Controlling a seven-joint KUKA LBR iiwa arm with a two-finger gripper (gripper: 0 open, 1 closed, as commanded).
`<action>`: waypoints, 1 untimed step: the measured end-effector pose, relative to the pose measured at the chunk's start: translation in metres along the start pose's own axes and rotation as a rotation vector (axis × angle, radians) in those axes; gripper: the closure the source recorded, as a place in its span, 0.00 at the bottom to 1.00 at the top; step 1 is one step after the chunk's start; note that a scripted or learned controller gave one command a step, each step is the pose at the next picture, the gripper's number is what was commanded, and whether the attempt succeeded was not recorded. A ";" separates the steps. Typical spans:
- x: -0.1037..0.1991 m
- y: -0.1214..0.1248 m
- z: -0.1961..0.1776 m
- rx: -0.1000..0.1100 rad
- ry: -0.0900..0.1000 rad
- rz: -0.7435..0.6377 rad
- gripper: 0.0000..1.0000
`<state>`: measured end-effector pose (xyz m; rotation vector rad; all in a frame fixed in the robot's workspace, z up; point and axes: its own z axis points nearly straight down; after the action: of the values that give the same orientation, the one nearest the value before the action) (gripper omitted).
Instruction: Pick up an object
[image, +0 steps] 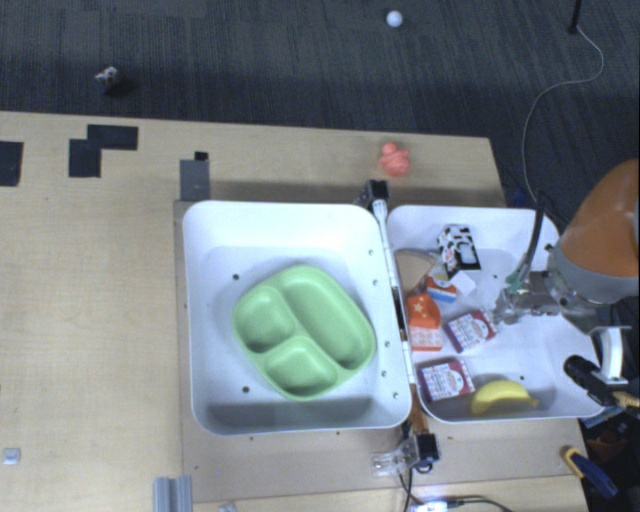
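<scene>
Two fingers (508, 303), beside red packet (470, 329)

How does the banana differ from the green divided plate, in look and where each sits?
The banana is yellow, small and curved; the green divided plate is pale green, far larger, and split into three compartments. The banana lies in the right bin near its front wall, among small packets; the green divided plate sits alone in the middle of the left bin. The tool is over the right bin, nearer the banana than the plate. Both lie flat on a bin floor.
</scene>
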<state>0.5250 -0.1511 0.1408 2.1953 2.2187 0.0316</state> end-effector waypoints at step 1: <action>0.000 0.000 0.000 0.000 0.000 0.000 0.00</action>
<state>0.5249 -0.1511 0.1407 2.1952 2.2191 0.0314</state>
